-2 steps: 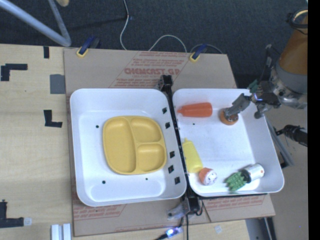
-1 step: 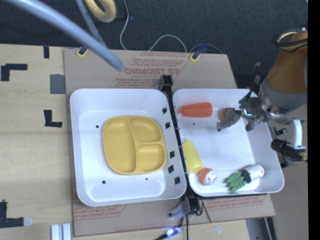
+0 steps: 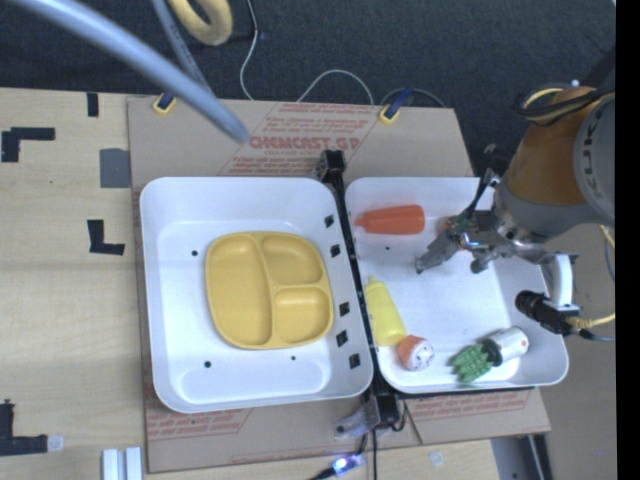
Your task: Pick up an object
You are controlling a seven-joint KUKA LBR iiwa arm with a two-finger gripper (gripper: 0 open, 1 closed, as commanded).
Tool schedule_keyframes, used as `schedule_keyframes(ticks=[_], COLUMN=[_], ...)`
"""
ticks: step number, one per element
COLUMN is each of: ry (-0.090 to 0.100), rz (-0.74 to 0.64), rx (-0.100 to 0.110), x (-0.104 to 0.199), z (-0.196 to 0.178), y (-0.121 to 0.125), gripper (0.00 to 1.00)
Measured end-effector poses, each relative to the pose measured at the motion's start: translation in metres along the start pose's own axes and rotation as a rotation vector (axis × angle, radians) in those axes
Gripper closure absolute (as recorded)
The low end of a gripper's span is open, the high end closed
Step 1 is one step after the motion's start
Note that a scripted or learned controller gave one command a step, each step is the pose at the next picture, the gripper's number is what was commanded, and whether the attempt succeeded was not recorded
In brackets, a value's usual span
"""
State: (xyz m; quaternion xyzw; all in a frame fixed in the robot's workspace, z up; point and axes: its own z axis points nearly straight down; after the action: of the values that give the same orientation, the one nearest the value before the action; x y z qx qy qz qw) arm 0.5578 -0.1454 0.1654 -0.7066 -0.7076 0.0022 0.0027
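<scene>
The right bin (image 3: pixel 455 308) holds an orange carrot-shaped piece (image 3: pixel 390 220) at its back, a yellow piece (image 3: pixel 383 311) along its left wall, a small orange and white piece (image 3: pixel 412 352) at the front, and a green and white piece (image 3: pixel 487 356) at the front right. My gripper (image 3: pixel 457 255) hangs over the middle of the right bin, to the right of the carrot piece. Its fingers (image 3: pixel 433 258) are spread apart with nothing between them.
The left bin (image 3: pixel 170 268) holds a yellow divided plate (image 3: pixel 268 289). Both bins rest on a cardboard sheet (image 3: pixel 290 133) on the wooden bench. A grey pole (image 3: pixel 120 38) crosses the upper left of the view. The arm's orange band (image 3: pixel 545 158) rises at the right.
</scene>
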Motion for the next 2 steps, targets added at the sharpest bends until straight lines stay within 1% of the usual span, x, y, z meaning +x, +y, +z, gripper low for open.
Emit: schedule_keyframes(ticks=[1,2], ry=[0.001,0.000], rz=[0.001,-0.001], rx=[0.002,-0.004], x=[0.001,0.002], z=[0.064,0.051], y=[-0.005,-0.003], gripper=[0.00,1.00])
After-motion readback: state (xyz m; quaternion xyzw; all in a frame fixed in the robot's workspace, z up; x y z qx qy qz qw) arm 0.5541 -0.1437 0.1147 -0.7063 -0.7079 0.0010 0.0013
